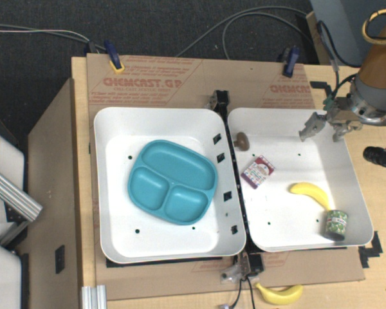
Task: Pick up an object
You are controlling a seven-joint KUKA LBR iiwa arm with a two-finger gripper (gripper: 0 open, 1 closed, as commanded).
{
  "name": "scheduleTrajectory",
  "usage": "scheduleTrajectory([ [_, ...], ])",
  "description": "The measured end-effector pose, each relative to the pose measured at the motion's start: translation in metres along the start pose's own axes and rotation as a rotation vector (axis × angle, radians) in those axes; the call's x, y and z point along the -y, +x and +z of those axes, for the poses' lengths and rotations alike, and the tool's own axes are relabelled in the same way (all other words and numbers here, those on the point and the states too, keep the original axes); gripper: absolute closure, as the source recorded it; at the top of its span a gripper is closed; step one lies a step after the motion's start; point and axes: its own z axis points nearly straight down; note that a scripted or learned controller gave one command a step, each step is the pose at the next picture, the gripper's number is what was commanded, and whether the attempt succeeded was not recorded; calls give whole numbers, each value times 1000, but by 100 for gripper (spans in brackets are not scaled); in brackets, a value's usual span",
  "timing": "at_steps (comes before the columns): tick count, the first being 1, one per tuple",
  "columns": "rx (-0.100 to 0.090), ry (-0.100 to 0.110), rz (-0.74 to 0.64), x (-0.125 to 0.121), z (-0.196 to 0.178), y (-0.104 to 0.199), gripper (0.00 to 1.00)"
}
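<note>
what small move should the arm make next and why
Probably shift the gripper toward the banana and lower over it: the gripper hangs above the right bin's far corner holding nothing, and the banana lies apart from the other items.

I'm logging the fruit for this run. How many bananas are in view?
2. One banana lies in the right bin, near its front right, beside a small can. A second banana lies outside the bins at the bench's front edge, partly cut off by the frame.
</note>
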Motion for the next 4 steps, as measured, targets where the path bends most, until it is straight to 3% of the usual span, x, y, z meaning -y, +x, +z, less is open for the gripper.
scheduleTrajectory([
  [1, -1, 2, 0, 3, 45, 7, 0],
  [2, 1, -6, -1, 1, 30, 7, 100],
  [4, 4, -13, -1, 3, -75, 15, 100],
])
